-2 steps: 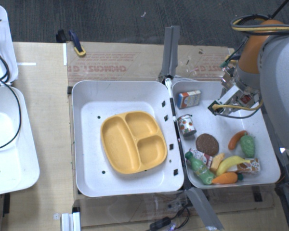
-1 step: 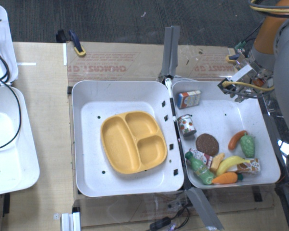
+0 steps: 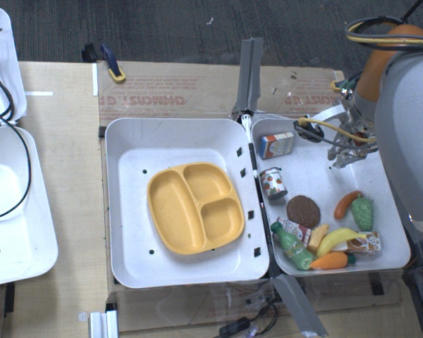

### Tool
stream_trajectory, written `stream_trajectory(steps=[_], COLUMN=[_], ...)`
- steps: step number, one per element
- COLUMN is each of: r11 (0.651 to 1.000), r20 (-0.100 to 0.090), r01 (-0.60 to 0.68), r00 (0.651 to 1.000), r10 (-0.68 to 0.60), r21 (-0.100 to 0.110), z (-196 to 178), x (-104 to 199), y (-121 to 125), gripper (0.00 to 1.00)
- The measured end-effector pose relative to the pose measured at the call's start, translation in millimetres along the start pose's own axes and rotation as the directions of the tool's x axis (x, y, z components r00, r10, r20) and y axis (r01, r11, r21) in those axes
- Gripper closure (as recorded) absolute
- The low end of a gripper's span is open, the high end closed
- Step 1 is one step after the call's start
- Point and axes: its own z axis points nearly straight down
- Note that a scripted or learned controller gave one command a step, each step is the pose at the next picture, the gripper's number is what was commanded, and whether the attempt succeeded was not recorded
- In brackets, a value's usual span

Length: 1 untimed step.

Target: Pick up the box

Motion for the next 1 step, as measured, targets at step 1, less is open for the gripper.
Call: stream_trajectory(steps=[1], r11=[1.000], r20=[-0.001], r01=[-0.005], r00=[1.000], r10=[0.005], r21=[-0.001], z=[-30.2], x=[-13.7], y=[-26.5], gripper=[0.00])
